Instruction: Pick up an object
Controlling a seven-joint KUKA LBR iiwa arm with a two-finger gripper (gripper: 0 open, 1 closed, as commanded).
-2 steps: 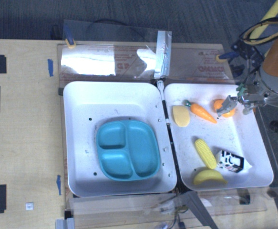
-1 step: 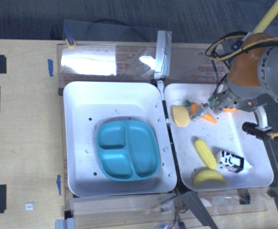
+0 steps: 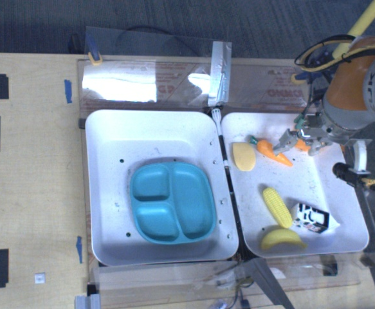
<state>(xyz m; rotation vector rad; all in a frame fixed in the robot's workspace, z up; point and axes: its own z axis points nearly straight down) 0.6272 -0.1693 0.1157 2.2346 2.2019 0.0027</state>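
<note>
Counter (image 3: 33,172): two white bins. Right bin (image 3: 354,234) holds carrot (image 3: 274,153), corn (image 3: 276,206), others. Claw (image 3: 303,139) hovers by carrot's end, apparently slightly parted, holding nothing. Risk: fingers nudge carrot aside, closing empty.
</note>
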